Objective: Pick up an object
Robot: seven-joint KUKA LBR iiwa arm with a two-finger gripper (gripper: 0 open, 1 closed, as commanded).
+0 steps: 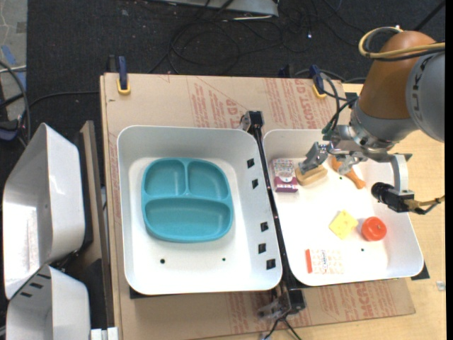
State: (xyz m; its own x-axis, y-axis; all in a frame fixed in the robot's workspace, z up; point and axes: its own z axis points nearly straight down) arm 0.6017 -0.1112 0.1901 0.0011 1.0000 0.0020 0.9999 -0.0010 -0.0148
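Cut off by the right edge at three o'clock: the grey arm, its upper links out of frame. Partly covered by the gripper and wrist: the right bin's far rim at twelve o'clock and part of an orange stick. Too small to read: print on the small box and on the white card at six o'clock

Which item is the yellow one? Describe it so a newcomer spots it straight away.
Look in the right bin, the one without the teal divided tray. In its lower middle lies a small yellow block, just left of an orange round piece and above a flat white card. It is the only yellow, angular item there.
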